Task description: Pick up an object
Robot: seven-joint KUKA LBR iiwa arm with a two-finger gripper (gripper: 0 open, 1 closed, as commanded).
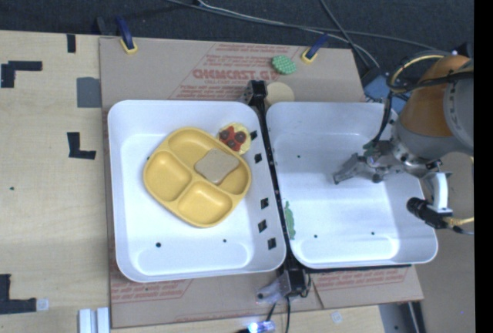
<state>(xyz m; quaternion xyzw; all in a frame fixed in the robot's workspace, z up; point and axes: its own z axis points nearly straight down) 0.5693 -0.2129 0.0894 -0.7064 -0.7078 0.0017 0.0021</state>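
left bin (135, 247): yellow tray (197, 177), brown slab (216, 166) on it | right bin (339, 247): fingers (339, 176) low

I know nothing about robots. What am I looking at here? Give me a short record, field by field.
left bin: holds a yellow tray
tray contents: tan slab in one compartment
tray rim: small red and dark item at the far corner
right bin: green bit by its left wall
end effector: low over the right bin, holding nothing visible
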